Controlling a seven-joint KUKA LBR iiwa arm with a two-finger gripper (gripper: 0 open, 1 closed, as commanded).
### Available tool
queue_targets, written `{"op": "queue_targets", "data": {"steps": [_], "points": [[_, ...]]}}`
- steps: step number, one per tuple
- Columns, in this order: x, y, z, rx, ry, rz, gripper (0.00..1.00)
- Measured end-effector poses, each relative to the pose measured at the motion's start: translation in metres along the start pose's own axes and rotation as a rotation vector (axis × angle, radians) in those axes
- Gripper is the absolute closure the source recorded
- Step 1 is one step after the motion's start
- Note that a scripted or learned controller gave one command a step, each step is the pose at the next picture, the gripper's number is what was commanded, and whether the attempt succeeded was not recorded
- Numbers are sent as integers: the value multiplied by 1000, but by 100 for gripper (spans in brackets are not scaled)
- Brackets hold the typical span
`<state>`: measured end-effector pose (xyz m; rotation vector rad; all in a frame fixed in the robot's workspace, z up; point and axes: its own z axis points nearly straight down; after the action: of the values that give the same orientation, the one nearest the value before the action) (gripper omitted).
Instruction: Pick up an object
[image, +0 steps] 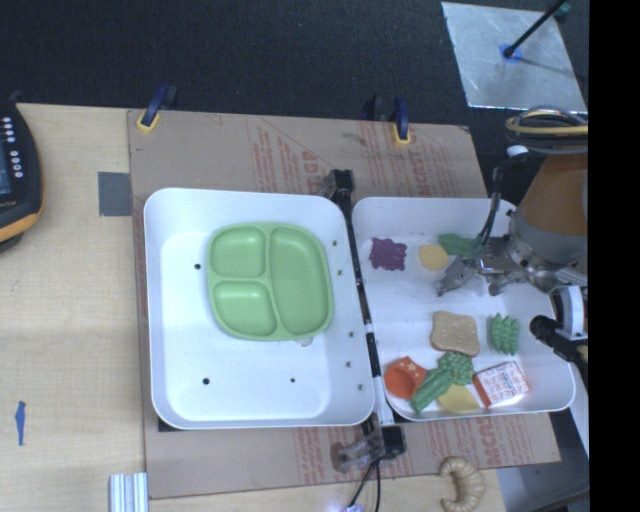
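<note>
Right now I see the gripper low in the right bin, its two thin metal fingers spread apart with nothing between them. It sits near the bin's upper middle, just right of a yellow piece and just below a green leafy piece.

Most of what I could pick is toy food, smooth and plastic-looking. A knobbly purple cluster lies at the bin's upper left. A tan bread slice, flat with a rounded top, lies below the gripper, and a ridged green piece is just to its right. Along the bottom edge, a red piece, a green bumpy vegetable and a yellow wedge crowd together, touching. Beside them lies a small red and white carton; its printing is too small for me to read.

Over in the left bin rests a pale green plate, matte, rounded at the corners, with three compartments.

Both bins sit on a brown cardboard sheet bearing faint red lettering I cannot make out. Clamps with blue handles pin its far edge to a light wood bench. At the bench's left edge sits a black and orange pendant with buttons. Beyond the bench the floor is dark.
</note>
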<state>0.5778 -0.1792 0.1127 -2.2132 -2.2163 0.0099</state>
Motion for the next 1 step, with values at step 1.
{"op": "queue_targets", "data": {"steps": [1], "points": [[-35,-53,21,-9,-2,3,0]]}}
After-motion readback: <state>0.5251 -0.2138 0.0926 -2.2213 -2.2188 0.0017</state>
